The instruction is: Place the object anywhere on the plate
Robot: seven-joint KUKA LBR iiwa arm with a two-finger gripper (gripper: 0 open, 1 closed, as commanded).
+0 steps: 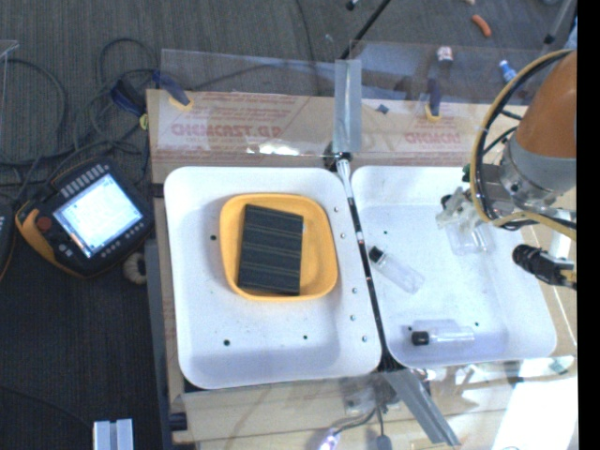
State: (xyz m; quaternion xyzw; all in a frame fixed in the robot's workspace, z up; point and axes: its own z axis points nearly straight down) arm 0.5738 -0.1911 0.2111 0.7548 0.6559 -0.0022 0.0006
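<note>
I see the gripper [466, 221] over the right bin [525, 340], near its far right side; I can't tell how its claw stands. One dark ridged block [271, 248] lies flat on the one yellow plate [322, 272], yellow rim showing all round it, in the left bin [197, 326]. Two clear vials [394, 267] lie in the right bin, well apart, with bare white floor between them.

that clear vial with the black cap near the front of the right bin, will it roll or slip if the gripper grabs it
The clear vial lies on its side and looks cylindrical, so a nudge would probably roll it. Its glossy transparent body suggests a slippery grip. It seems small and thin, likely light, perhaps fragile under a hard squeeze.
</note>
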